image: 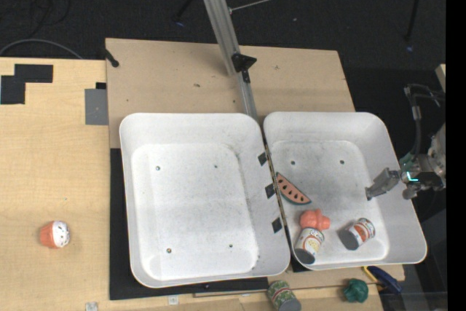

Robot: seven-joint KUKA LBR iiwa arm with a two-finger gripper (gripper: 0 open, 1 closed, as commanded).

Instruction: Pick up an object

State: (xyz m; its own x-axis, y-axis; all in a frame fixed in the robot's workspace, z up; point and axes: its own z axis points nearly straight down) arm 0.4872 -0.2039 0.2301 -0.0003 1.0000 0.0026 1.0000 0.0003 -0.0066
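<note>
I'm seeing the gripper hanging at the right bin's right rim, arm cut off by the frame edge; finger state unreadable. Melon slice, red lump, two cans lying in that bin.

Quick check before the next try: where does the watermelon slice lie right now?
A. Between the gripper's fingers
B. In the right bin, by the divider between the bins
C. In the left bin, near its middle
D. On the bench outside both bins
B. The watermelon slice lies on the floor of the right bin, close to its left wall by the divider, well apart from the gripper at the bin's right side.
</note>
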